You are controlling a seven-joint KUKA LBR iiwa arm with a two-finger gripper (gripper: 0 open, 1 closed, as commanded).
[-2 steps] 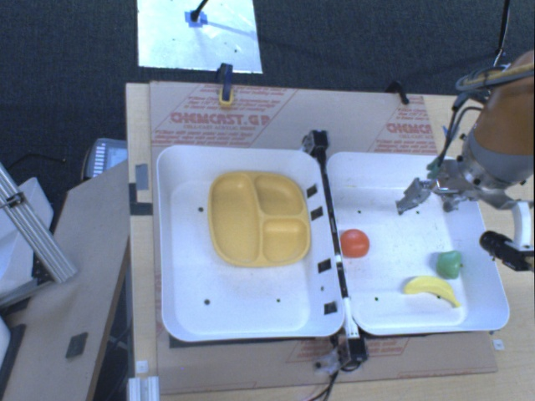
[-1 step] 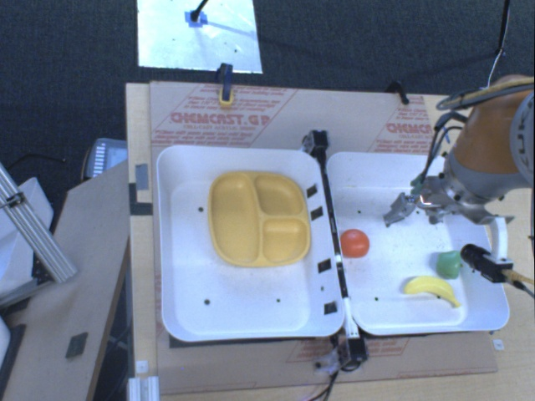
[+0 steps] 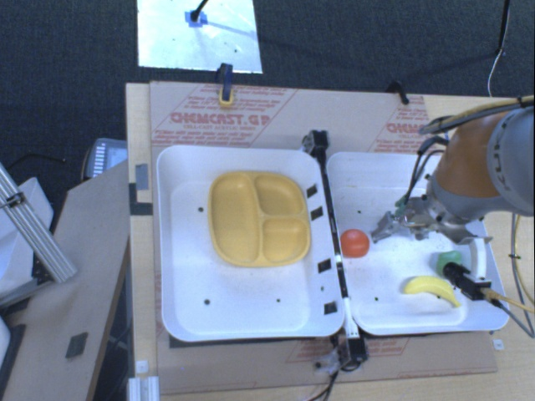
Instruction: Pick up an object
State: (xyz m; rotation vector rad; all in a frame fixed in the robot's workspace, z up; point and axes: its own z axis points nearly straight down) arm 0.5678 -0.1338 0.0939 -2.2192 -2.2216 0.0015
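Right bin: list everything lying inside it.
The right bin holds an orange-red ball by its left wall, a banana near the front, and a green object. The gripper and arm cover part of the floor.

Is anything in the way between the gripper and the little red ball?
Nothing visible. The gripper sits just right of the red ball in the right bin, bare white floor between them. The banana lies off to the side.

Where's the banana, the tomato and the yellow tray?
banana (image 3: 431, 289), camera view, middle of its curve
tomato (image 3: 354, 243), camera view, its top
yellow tray (image 3: 236, 215), camera view, its big compartment
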